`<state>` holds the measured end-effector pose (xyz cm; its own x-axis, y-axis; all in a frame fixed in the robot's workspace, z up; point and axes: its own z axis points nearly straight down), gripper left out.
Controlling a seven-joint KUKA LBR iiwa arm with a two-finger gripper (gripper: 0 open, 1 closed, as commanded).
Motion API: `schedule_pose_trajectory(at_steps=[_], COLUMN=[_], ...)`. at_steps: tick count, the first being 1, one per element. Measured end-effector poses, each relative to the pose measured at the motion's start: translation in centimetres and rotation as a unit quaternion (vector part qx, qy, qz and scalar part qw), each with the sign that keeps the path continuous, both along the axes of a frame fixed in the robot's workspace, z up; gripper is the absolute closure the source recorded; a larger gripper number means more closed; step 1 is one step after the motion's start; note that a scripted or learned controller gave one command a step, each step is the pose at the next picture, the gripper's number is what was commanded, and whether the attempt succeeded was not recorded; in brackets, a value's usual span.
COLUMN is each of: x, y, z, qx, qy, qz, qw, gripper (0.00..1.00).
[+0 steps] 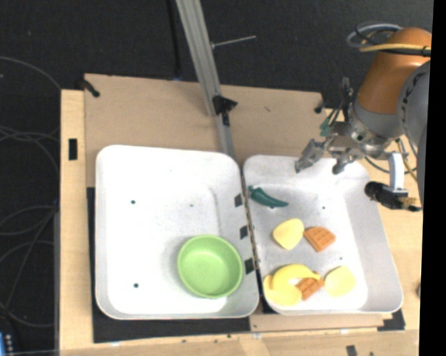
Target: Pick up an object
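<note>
Bowl [210, 265] in left bin [134, 177]; toys, seemingly, right.

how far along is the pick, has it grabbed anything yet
Nothing looks picked yet. The gripper hangs over the far end of the right bin with its fingers spread and nothing between them. The yellow pieces, orange waffle piece and teal piece all lie in that bin; the green bowl sits in the left bin. Left: descend on an object, close, lift.

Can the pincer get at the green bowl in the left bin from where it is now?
Probably yes. The green bowl sits open-side up with nothing over it. The pincer hangs above the right bin's far edge, so it must cross over the divider.
</note>
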<state>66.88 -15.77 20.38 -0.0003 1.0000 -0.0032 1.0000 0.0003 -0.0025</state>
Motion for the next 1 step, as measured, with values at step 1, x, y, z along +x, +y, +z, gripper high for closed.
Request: schedule_pose_trajectory(at_steps=[1], x=[-0.38], y=[-0.28], z=[-4.25], qx=[-0.0001], qy=[0.0], qz=[-0.001], qw=[1.0], gripper=[0.0])
